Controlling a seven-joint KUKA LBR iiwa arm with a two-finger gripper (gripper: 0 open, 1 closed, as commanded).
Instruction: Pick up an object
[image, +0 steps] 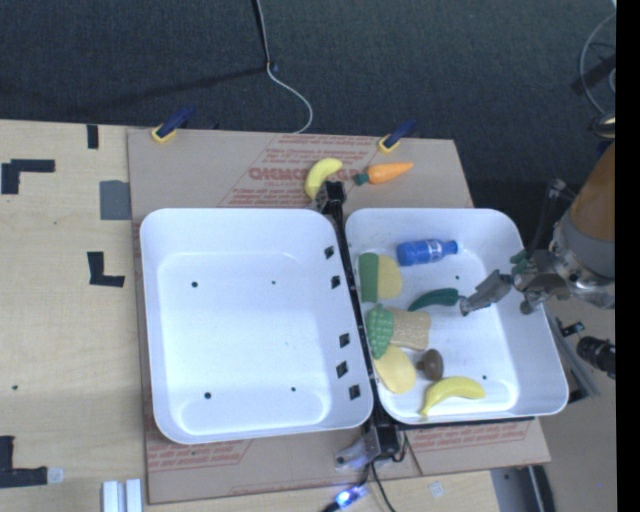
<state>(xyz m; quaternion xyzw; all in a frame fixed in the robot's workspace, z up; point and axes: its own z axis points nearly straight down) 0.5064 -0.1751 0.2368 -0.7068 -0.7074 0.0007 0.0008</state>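
Observation:
The right white bin (500, 228) holds several toys. A blue bottle (427, 250) lies at the back and a dark green pepper (433, 298) sits in the middle. At the left are a green and yellow piece (378, 277) and a green and tan piece (396, 327). Toward the front lie a yellow lemon (396, 370), a small brown item (431, 364) and a banana (452, 392). My gripper (500, 298) hangs over the bin's right side, just right of the pepper. It is open, with nothing between its fingers.
The left white bin (160, 300) lies beside the right one, with black clips (345, 345) along the shared wall. Behind the bins, a second banana (322, 177) and a carrot (382, 173) rest on the cardboard sheet. A white cable (285, 85) runs in from the back.

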